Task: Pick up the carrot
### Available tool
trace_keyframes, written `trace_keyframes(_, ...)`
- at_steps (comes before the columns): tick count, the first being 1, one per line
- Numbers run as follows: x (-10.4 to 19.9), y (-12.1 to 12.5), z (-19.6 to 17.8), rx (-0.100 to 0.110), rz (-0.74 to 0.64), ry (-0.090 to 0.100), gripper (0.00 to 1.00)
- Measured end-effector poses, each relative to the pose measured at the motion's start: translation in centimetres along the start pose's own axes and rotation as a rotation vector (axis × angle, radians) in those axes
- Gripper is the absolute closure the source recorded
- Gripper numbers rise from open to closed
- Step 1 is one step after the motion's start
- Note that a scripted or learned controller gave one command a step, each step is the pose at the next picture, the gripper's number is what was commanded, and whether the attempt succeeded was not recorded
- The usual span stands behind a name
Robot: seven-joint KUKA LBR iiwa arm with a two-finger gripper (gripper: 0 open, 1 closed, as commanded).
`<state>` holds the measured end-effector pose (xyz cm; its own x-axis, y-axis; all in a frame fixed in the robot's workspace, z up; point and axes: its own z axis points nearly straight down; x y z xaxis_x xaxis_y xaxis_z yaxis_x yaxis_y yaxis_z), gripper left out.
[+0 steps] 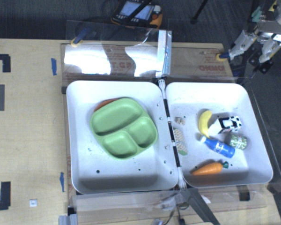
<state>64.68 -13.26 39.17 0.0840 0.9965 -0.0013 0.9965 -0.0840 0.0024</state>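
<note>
Here, the carrot [209, 168] lies lengthwise at the lower right of the frame in the right bin [257, 125], likely light, stiff and smooth, best gripped mid-body across its width; the gripper's [264, 32] state cannot be told.

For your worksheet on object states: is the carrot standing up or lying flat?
Lying flat. The carrot rests lengthwise on the right bin's floor, green top pointing right.

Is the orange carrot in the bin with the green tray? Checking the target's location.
No, the orange carrot lies in the right white bin, near its front wall.
</note>
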Motion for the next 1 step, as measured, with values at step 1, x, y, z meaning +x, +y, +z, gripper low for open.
trace_keyframes(1, 2.16, 1.81, 17.31, 0.004, 0.114, 0.001, 0.0)
